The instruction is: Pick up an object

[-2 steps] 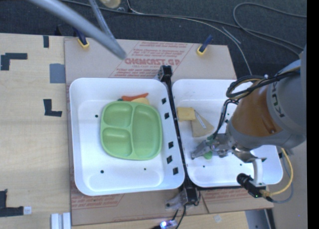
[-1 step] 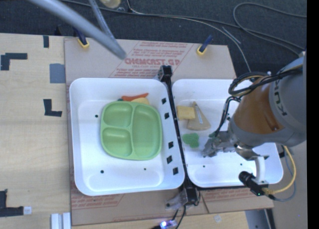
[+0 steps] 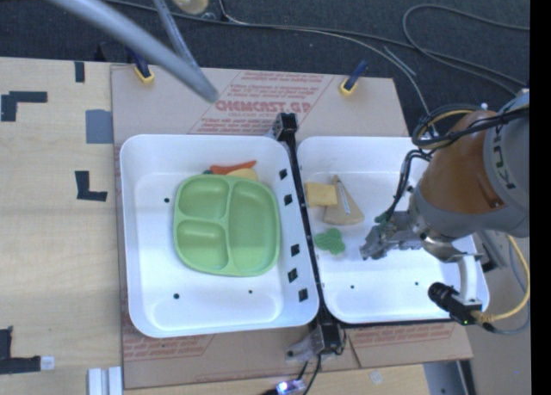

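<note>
Gripper (image 3: 376,245) is being held low in the right bin (image 3: 392,303); whether its jaws are parted cannot be told. Green toy (image 3: 330,242) is lying just beside it, below the yellow pieces (image 3: 331,200). Judged light, small, possibly slippery; best pinched across its middle.

Red print runs across the brown cardboard sheet (image 3: 258,101) lying beneath the two white bins, up and to the left of the gripper (image 3: 376,245). The largest line appears to read "CHEMCAST GP", its last letters partly hidden by the black clamp (image 3: 284,126) at the bins' junction. The smaller red lines around it are too fine to read.
</note>
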You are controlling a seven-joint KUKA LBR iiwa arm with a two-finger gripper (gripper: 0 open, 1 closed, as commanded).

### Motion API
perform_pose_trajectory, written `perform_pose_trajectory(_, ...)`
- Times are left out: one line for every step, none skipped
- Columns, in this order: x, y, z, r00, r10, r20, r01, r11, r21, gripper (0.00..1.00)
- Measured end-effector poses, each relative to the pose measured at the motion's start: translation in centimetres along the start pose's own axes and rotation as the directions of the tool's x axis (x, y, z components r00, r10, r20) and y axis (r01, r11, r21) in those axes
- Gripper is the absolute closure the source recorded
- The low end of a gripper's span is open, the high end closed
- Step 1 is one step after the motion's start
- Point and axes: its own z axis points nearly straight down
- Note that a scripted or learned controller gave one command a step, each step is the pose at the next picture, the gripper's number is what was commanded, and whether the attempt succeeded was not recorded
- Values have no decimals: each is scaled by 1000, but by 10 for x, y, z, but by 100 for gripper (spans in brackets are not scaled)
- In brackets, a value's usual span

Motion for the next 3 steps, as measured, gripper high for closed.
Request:
perform_pose_trajectory(7,9,-51,1000,-2,0,2,1000,-2,100)
perform_pose_trajectory(8,10,-95,1000,-1,1,1,1000,-1,100)
perform_pose_trajectory(63,22,-83,1000,-5,-1,5,1000,4,100)
